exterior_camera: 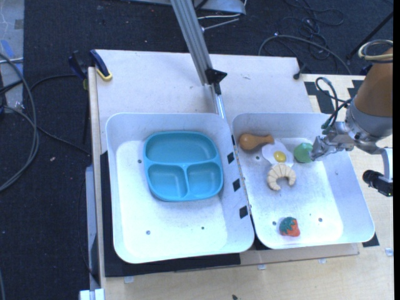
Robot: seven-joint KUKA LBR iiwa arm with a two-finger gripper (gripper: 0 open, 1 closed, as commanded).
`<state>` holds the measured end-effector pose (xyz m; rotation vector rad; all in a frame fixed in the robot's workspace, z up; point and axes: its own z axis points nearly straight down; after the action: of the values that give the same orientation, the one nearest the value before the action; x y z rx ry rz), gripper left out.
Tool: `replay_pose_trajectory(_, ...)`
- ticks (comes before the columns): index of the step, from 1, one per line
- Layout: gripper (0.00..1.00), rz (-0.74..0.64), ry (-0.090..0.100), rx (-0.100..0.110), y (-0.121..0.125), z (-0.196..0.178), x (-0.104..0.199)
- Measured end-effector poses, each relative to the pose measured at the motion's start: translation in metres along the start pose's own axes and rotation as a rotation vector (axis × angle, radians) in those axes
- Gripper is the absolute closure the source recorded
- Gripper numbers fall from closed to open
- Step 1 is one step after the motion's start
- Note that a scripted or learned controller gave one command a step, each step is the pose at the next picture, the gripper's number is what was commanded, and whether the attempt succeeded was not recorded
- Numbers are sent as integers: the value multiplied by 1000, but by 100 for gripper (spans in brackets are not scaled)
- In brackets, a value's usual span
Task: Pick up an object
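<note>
The right bin (350, 214) holds a brown drumstick (254, 142), a fried egg (278, 156), a beige croissant (281, 176), a green ball (303, 152) and a red strawberry (289, 226). My gripper (318, 150) reaches in from the right at the bin's upper right part. Its tip sits right beside the green ball, on the ball's right side. Nothing shows as lifted off the bin floor.
A blue divided plate (184, 165) lies in the left bin (156, 236). A slanted metal pole (192, 33) stands behind the bins. Cables run over the bench at the upper right.
</note>
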<state>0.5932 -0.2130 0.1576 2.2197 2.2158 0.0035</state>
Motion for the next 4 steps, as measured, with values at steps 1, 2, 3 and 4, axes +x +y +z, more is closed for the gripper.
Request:
replay_pose_trajectory(1,100,0,-2,-3,-2,-60,-8)
replay_pose_trajectory(2,100,-4,0,0,-1,-85,-9)
replay_pose_trajectory(3,100,-9,3,6,6,-77,52)
replay_pose_trajectory(4,100,-10,4,6,9,-66,106)
